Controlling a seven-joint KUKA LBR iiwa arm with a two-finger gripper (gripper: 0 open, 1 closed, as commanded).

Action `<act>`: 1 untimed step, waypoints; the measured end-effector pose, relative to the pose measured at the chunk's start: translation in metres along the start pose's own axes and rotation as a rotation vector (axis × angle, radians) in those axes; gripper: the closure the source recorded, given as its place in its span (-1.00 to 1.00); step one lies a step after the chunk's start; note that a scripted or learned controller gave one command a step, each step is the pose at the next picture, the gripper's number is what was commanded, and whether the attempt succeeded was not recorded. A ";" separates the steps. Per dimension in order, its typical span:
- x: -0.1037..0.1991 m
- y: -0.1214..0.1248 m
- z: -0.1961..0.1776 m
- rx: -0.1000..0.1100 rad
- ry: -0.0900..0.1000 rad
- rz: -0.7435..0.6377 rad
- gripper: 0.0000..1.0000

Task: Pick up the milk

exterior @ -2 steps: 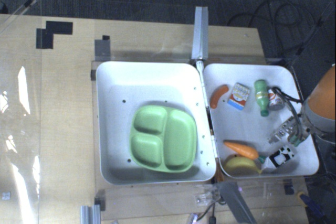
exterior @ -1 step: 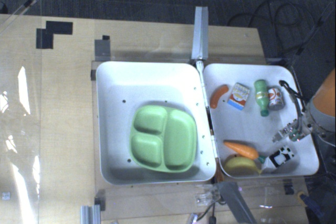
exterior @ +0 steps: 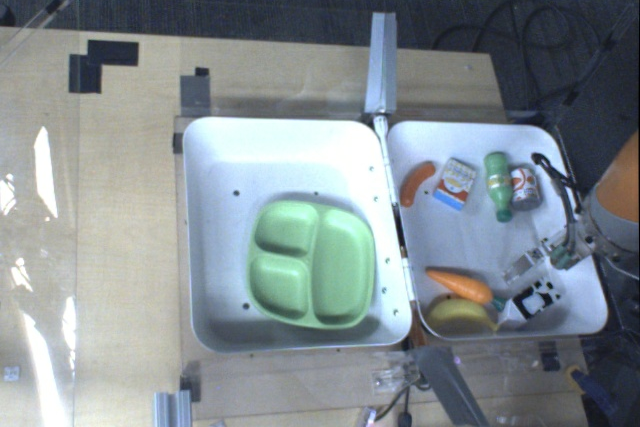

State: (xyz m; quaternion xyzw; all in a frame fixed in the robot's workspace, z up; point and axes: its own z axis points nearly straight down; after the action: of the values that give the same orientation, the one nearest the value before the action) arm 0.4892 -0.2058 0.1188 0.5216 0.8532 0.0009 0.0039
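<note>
The milk (exterior: 455, 183) is a small white carton with blue and orange print. It lies in the back half of the right bin (exterior: 590, 320), between a red sausage (exterior: 418, 181) and a green bottle (exterior: 498, 183). My gripper (exterior: 531, 281) hangs low over the front right part of the same bin, well in front of and to the right of the milk and not touching it. The grey arm (exterior: 612, 205) comes in from the right edge.
A can (exterior: 525, 188) stands just right of the green bottle. A carrot (exterior: 460, 284) and a yellow fruit (exterior: 460, 315) lie in the right bin's front left corner. The left bin (exterior: 210, 215) holds a green divided plate (exterior: 312, 263).
</note>
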 end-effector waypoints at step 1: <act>-0.001 0.002 0.029 -0.004 -0.004 -0.267 -1.00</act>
State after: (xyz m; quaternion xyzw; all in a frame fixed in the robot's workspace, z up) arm 0.4915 -0.2059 0.0902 0.4033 0.9150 0.0011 0.0068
